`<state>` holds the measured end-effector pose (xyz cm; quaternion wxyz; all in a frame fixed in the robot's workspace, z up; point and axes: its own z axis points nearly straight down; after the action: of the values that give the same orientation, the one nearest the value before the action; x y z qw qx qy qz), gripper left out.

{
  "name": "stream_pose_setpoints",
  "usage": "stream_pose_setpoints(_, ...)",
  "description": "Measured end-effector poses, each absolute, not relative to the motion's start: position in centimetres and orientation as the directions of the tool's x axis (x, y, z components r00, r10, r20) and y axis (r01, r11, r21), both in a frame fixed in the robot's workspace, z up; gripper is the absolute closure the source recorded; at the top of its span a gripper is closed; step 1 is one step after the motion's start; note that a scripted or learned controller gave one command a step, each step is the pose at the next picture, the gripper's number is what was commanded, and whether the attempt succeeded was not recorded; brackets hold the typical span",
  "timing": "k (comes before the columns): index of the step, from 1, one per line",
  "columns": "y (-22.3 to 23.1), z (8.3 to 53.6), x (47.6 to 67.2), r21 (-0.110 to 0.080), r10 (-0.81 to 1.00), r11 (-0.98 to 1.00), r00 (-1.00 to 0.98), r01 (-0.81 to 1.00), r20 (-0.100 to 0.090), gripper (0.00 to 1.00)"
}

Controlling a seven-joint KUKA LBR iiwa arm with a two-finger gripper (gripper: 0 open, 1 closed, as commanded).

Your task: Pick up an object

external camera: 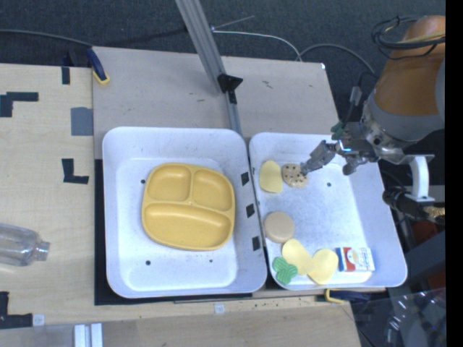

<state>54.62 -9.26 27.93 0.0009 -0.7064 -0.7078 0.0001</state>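
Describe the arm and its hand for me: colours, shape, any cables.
The arm is rounded, with an orange band over a grey wrist section. Thin dark cables loop around its top. The hand is slim, dark grey metal, tapering to a narrow tip, with a small bluish spot near its base.

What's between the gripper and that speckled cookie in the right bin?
Nothing visible. The gripper sits right at the cookie, on its right edge. The pale yellow piece lies just on the cookie's left, the far side from the gripper.
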Motion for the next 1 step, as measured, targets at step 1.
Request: stream_pose_setpoints(1,-19.28,21.26,49.71,-0.008,1.000,-0.008,0.008,1.000,-0.003,0.00)
